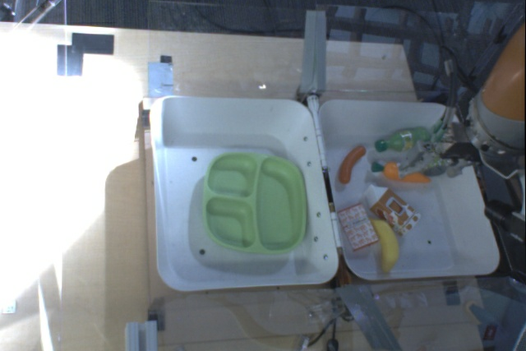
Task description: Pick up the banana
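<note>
Two white bins stand side by side on the bench. The left bin (173,201) holds a green divided tray (255,203). In the right bin (460,251), the banana (386,243) lies near the front wall, just beside a red patterned card (356,225) and a small orange box (394,210). Further back are a sausage (352,163), a carrot (405,173) and a green bottle (404,139). The gripper (442,158) is low over the carrot and bottle, well apart from the banana; if its jaws are released or clenched, I cannot tell.

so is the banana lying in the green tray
No, the banana lies in the right bin beside a small card, while the green tray sits in the left bin.
</note>
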`<state>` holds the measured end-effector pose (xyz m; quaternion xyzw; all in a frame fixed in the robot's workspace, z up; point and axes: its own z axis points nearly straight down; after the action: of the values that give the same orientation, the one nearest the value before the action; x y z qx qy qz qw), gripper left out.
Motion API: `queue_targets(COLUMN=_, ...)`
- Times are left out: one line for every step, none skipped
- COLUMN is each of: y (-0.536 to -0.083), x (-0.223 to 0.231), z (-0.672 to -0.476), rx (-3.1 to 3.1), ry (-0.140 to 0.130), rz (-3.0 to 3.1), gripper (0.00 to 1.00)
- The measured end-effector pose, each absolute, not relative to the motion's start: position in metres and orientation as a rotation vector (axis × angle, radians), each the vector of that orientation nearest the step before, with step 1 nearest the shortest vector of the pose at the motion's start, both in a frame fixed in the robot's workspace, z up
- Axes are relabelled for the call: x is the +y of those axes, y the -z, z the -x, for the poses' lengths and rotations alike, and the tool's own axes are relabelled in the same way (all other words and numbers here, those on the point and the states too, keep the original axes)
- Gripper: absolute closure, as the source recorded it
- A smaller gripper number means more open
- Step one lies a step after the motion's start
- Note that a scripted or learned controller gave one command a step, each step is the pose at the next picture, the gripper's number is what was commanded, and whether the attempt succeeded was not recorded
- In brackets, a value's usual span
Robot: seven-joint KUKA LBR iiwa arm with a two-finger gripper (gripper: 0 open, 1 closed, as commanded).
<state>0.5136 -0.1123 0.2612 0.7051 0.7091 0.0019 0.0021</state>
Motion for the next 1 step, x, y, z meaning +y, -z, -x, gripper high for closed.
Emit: queue_targets(y=-0.1753, x=-0.1094, z=-0.5723, rx=2.111, ry=-0.005, rz=-2.323, gripper=0.0)
